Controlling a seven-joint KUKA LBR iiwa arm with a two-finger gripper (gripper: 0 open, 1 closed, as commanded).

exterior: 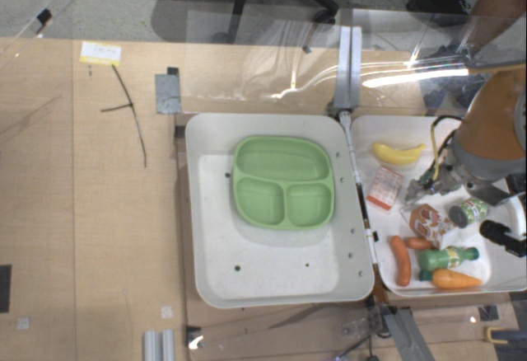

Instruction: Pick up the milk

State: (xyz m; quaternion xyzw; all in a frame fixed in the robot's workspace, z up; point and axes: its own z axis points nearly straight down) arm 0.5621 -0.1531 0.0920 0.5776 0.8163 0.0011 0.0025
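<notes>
We see the toy food all lying loose in the right bin (494,289), likely so the arm can reach it. The milk (384,187), a small carton, lies at about nine o'clock in that bin, just below the banana (398,153). The gripper (434,179) hangs at three o'clock from the milk, close beside it. We cannot tell how it is set, and it holds nothing we can see.
</notes>
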